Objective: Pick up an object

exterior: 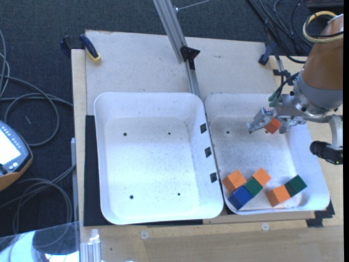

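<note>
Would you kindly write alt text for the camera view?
The arm's hand holds an orange block between its fingers above the right bin. Orange, green and blue blocks cluster at that bin's near edge, beside the left bin.

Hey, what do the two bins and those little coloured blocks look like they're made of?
Bins: probably thin moulded plastic, going by the rounded corners and rolled rims, matte white with dark speckling. Blocks: crisp-edged cubes in flat, opaque colour, likely painted wood or hard plastic; the view cannot tell which.

Three orange blocks (pixel 235 179), two green blocks (pixel 253 186) and one blue block (pixel 240 197) are seen in the speckled white right bin (pixel 303 162); another orange block (pixel 271 126) is seen above them.
</note>
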{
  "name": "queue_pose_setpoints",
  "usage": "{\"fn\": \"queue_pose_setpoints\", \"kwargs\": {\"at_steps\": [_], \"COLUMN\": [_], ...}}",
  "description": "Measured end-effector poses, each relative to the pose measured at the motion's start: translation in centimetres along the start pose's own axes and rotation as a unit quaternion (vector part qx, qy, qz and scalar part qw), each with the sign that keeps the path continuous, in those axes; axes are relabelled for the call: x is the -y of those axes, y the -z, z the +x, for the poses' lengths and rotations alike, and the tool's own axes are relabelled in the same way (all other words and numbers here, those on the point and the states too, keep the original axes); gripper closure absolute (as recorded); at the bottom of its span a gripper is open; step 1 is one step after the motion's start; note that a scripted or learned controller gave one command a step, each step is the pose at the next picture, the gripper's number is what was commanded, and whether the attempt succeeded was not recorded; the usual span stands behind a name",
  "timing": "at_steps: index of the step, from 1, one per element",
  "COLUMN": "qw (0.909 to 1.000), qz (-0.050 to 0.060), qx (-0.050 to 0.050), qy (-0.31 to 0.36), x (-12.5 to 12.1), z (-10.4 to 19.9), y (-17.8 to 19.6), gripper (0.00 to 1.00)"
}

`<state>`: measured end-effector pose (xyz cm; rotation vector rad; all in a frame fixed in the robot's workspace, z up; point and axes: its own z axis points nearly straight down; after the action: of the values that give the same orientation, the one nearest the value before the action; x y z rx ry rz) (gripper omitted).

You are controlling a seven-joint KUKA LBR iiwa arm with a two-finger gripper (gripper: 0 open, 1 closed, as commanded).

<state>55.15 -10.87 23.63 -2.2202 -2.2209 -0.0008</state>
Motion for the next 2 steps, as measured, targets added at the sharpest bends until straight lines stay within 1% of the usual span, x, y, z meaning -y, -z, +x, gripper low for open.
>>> {"fn": "queue_pose_setpoints", "kwargs": {"at_steps": [1,2], "qw": [1.0,1.0], "qz": [-0.002,0.004], "qx": [0.003,0.0], "qy": [-0.002,-0.001], "x": [-4.3,-4.8], "z": [-7.9,-10.3], "y": [-0.7,-13.1], "gripper": [0.0,0.0]}}
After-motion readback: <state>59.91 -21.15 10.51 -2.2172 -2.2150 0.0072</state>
